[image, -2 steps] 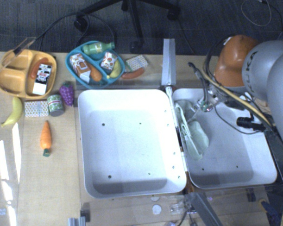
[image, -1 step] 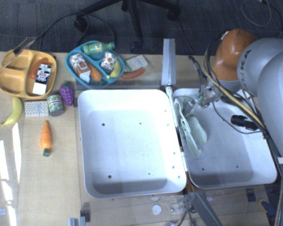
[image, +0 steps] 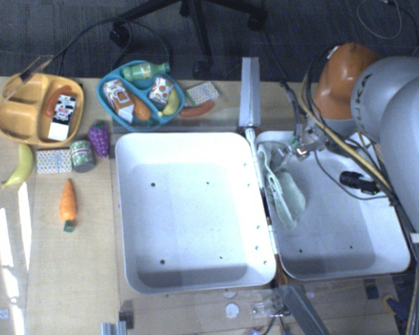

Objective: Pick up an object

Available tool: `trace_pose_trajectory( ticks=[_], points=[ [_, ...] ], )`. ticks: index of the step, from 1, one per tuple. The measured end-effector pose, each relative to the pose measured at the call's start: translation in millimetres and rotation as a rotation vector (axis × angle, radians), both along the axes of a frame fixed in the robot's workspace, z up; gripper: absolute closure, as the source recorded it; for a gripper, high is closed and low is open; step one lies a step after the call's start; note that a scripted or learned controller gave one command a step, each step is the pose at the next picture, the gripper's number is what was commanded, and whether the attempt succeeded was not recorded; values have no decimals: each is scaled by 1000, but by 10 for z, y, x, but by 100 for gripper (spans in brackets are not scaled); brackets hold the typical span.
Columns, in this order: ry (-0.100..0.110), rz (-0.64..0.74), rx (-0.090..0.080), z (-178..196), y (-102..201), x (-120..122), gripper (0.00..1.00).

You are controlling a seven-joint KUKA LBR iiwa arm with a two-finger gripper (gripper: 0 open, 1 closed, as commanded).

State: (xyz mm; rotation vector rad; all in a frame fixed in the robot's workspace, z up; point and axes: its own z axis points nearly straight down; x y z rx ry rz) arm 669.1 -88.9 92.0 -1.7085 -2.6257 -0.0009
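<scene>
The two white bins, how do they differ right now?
The left bin shows a bare white floor dotted with a few small holes; the right bin has a pale green cloth-like object near its left wall. The arm and its cables hang over the right bin, none over the left. The left bin looks wider. Both are shallow, white and round-cornered.

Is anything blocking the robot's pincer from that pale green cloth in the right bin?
Nothing visible does. The pincer hangs right by the pale green cloth, which lies along the left wall of the right bin, with no other object between them.
</scene>
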Motion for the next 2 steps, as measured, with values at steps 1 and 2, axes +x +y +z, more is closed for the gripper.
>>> trace_pose_trajectory(
  ticks=[1,2],
  points=[
    [-28,42,-8,15,1,-289,0],
    [-12,-326,-8,460,-615,-314,0]
  ],
)
